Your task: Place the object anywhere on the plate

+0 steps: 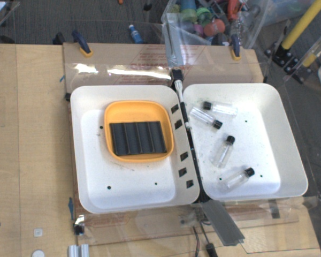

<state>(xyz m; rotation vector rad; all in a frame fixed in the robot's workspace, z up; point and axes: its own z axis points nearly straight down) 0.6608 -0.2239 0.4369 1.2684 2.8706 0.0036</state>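
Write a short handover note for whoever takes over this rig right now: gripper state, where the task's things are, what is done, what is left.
Gripper: not in the camera view.
Rounded orange plate sits in the left white bin, with a dark ribbed rectangular insert lying on it.
Four clear plastic vials with black caps lie apart in the right white bin.
Done: no vial is on the plate.
Left: pick one vial and set it on the plate.

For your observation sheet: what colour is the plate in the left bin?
Orange plate, camera view.
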